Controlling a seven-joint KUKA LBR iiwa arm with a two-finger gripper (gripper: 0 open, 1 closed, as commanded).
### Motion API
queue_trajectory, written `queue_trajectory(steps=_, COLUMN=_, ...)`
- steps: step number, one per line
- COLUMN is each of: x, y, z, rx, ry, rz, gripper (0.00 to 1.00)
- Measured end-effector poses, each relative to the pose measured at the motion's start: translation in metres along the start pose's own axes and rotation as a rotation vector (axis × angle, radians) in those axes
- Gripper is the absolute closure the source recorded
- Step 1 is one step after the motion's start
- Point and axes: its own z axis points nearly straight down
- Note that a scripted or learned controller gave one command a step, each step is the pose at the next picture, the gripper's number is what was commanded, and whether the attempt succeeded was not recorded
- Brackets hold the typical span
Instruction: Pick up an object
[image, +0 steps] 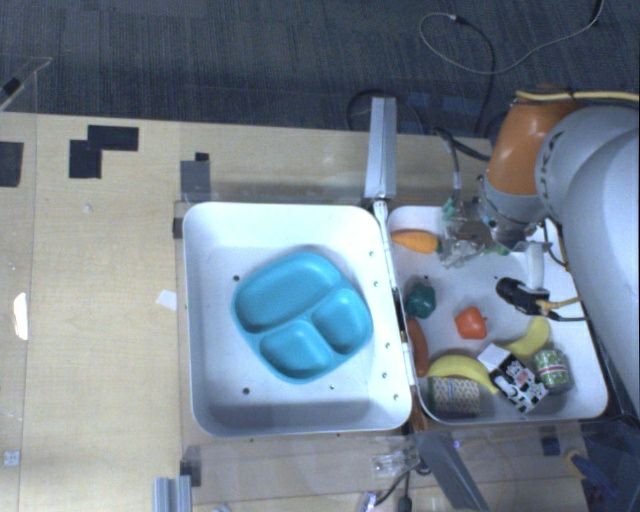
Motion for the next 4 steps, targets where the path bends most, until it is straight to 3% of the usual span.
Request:
queue_trajectory(steps=1, x=0.001, y=0.001, z=0.000, rx=-0.003, ry=0.000, rz=-0.002, gripper=0.00)
queue_trajectory(steps=2, x=0.008, y=0.002, z=0.010, rx=-0.004, ry=0.010, rz=0.087, gripper=0.00)
queue_trajectory(steps=3, x=0.007, y=0.001, z=0.000, rx=0.002, ry=0.010, rz=0.087, gripper=1.00)
queue_trajectory(steps=4, x=0.008, y=0.001, z=0.000, rx=0.000, ry=0.010, rz=0.087, gripper=0.00)
